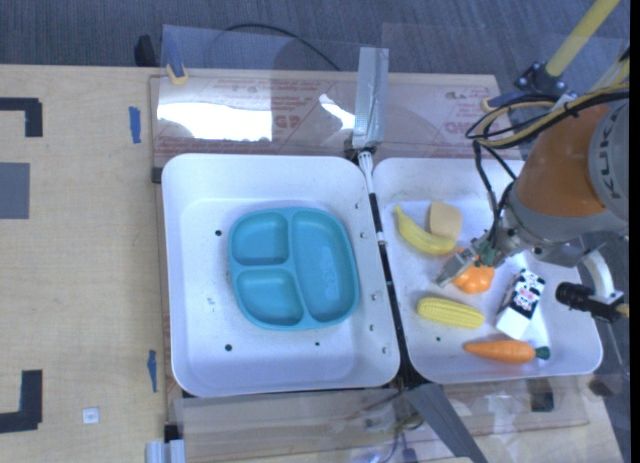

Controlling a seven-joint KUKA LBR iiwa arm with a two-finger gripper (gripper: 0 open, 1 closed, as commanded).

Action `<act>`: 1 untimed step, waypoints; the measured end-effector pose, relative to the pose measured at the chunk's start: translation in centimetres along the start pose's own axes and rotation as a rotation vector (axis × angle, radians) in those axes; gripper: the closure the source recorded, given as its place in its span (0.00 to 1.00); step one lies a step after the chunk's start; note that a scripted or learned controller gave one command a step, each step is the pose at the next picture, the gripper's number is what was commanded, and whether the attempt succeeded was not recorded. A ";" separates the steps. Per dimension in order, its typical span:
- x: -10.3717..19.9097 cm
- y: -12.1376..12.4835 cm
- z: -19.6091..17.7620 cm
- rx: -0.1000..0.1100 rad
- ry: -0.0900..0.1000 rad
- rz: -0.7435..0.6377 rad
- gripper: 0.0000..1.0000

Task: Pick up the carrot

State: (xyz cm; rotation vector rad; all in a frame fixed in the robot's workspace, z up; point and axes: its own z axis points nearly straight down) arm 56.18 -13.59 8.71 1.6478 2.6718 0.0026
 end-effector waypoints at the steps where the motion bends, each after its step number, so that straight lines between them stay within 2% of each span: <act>1: -1.3 1.3 0.0 -0.003 -0.003 -0.219 0.00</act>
